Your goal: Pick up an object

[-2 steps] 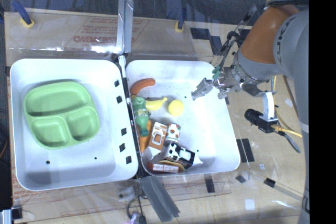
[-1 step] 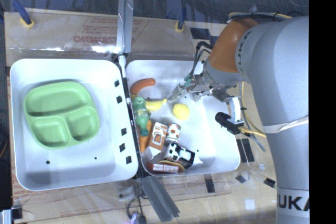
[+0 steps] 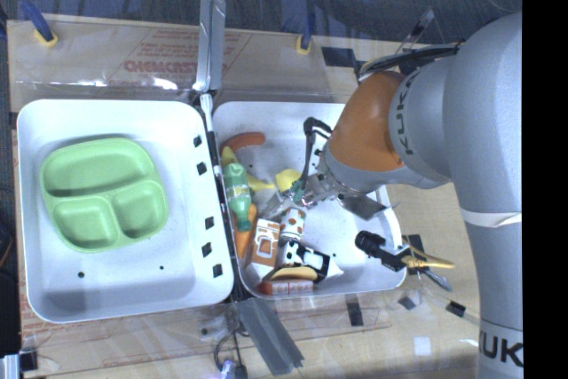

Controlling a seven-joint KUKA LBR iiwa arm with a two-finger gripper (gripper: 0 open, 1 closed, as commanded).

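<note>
Arm [image 3: 417, 129] low over rt bin [image 3: 355, 115] clutter; fingers [image 3: 297, 201] state unclear.

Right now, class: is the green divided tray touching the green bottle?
Apart. The camera view shows the green divided tray lying in the left bin, while the green bottle lies in the right bin across the divider.

I see the arm [image 3: 444, 129] reaching into the right bin [image 3: 355, 115], its tool [image 3: 300, 195] low over a toy pile [image 3: 275, 235]. A green divided tray [image 3: 105, 191] lies in the left bin [image 3: 35, 280].
</note>
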